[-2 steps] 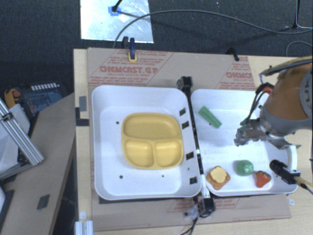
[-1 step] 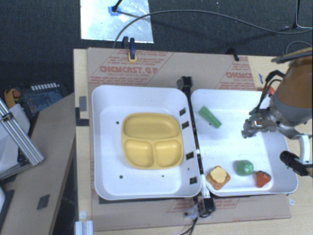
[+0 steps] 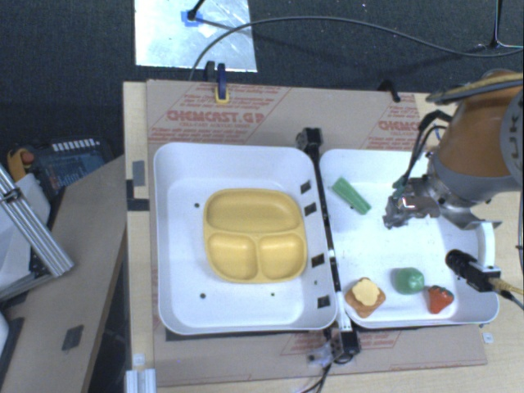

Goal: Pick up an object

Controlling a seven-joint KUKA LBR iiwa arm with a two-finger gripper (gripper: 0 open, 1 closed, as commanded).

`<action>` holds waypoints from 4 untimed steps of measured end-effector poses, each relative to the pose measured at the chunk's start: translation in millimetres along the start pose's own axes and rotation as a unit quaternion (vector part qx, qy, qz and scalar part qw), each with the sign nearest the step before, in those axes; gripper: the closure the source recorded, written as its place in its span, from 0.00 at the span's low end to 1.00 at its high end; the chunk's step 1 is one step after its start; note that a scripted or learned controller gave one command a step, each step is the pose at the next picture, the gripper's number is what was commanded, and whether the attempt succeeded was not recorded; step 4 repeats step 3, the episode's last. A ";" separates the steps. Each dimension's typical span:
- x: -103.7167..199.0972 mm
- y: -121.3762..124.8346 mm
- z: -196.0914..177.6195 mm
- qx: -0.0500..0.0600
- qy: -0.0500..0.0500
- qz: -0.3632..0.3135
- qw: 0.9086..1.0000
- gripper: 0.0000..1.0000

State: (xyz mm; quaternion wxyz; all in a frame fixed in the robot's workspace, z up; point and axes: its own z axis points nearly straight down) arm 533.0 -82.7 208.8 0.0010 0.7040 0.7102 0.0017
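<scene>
Four objects (image 3: 350,195) in right bin (image 3: 483,309)

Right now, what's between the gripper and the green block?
In the camera view, bare white bin floor separates the gripper from the green block.

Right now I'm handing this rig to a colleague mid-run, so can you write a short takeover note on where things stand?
Gripper: hangs over the right bin, near its upper middle; nothing seen held in it.
Right bin: green block at upper left, close to the gripper; along the front edge lie a yellow-topped bun-like toy, a round green toy and a small red toy.
Left bin: holds a yellow divided tray.
Done: no object picked up yet.
Left: choose an object, grasp and lift it. The green block looks nearest.
</scene>
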 end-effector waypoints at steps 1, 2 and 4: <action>49.6 -5.9 -12.4 0.000 0.000 0.000 1.000 1.00; 106.7 -18.2 -9.0 0.002 0.001 0.000 1.000 1.00; 157.3 -29.5 -8.2 0.002 0.001 -0.001 1.000 1.00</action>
